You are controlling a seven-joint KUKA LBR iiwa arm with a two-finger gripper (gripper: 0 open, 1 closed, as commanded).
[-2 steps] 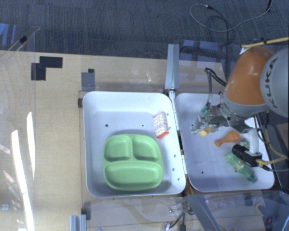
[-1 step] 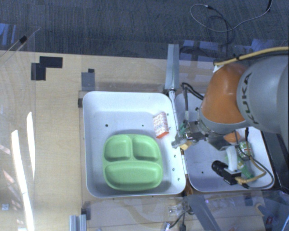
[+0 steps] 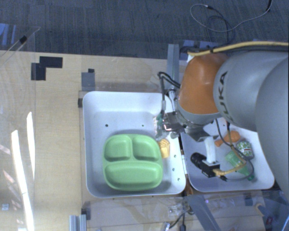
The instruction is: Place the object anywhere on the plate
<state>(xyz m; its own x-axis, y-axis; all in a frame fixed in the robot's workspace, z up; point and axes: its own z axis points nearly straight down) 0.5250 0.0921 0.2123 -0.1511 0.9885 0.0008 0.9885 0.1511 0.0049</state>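
A robotics lab is indicated: white bins (image 3: 97,113) are framed by metal brackets (image 3: 88,80) on a pale wooden tabletop (image 3: 54,149) marked with black tape (image 3: 45,66), a grey and orange industrial arm (image 3: 253,85) is seen above them, and loose cable (image 3: 203,6) is seen on grey carpet (image 3: 113,27).

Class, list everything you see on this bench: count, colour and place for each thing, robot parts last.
bench: one, pale wood, under both bins
left bin: one, white, mid-bench
right bin: one, white, right of it
plate: one, green, three compartments, in left bin
small object: one, yellow, left bin, by plate's right edge
orange piece: one, right bin
green bits: count unclear, right bin
arm: one, grey with orange band, from the right
gripper: one, dark, near left bin's right wall
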